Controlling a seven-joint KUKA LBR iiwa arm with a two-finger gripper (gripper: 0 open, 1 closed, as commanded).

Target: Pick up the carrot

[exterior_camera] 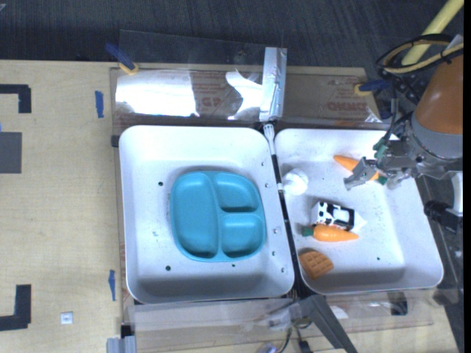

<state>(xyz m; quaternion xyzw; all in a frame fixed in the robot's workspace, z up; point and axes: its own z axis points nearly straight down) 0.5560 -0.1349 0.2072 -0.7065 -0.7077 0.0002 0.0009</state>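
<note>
White bins, two, side by side; your gripper works at the right one.

You have, by size: the left bin [140, 197], which carries a blue divided plate [218, 214]; the right bin [412, 256], which carries the small items; the grey arm [441, 116] reaching in from the right; the gripper [369, 169] low over the bin's upper part, next to an orange piece [344, 162] whose identity you cannot settle, fingers too blurred to judge; a black-and-white cow toy [335, 214]; the carrot [335, 233], green-topped, lying flat mid-bin, touching the cow's lower edge; a tan waffle-like piece [315, 263]; a white ball [295, 182]. Judge the carrot light, stiff and smooth, likely slippery plastic: take it across the thick middle, clear of the cow.
</note>
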